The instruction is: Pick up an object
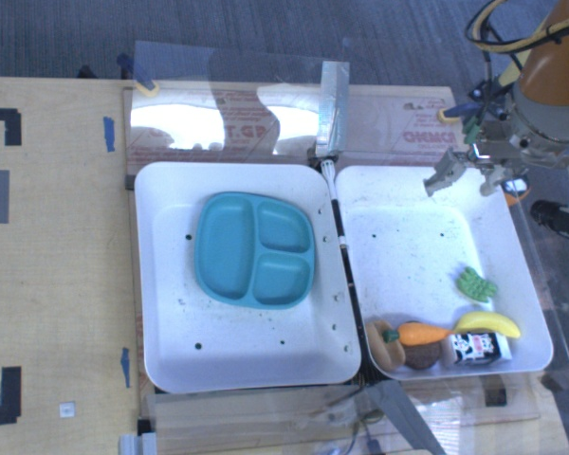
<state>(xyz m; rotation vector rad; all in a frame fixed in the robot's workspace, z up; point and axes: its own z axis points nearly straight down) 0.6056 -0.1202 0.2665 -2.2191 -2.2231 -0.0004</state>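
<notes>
My gripper (pixel 467 179) hangs over the far right part of the right bin (pixel 408 235), its two grey fingers spread apart with nothing between them. Toy foods lie along that bin's near edge, well below the gripper: a yellow banana (pixel 488 324), a green leafy piece (pixel 476 285), an orange carrot (pixel 423 333), a small black-and-white carton (pixel 476 348), a brown round piece (pixel 419 354) and a tan piece (pixel 387 347).
A teal divided plate (pixel 256 249) lies in the left bin (pixel 171 339). A clear panel with a metal post (pixel 332 112) stands behind the bins. Yellow cables (pixel 512 8) loop above the arm at the right.
</notes>
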